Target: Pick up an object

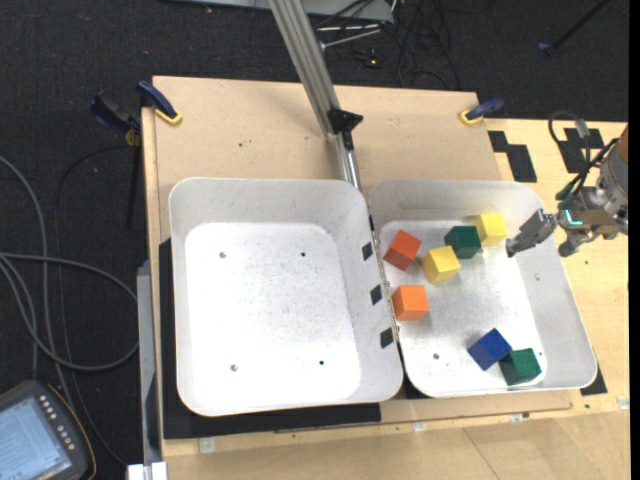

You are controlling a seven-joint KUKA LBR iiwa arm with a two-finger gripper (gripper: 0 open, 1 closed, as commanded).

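Several coloured cubes lie in the right bin [560,308]. Toward its back are an orange cube [402,249], a yellow cube [442,263], a dark green cube [463,240] and a second yellow cube [491,228]. Another orange cube [410,302] sits by the left wall. A blue cube [489,349] and a green cube [521,365] touch each other near the front right corner. My gripper [550,240] hovers over the bin's back right rim, just right of the second yellow cube. It is open, with nothing between its fingers.
The left bin [185,268] stands beside the right one, the two meeting at a rim with black clips [377,293]. A slanted metal pole [305,48] rises behind the bins. Blue and yellow clamps [160,101] hold the board's back corners.
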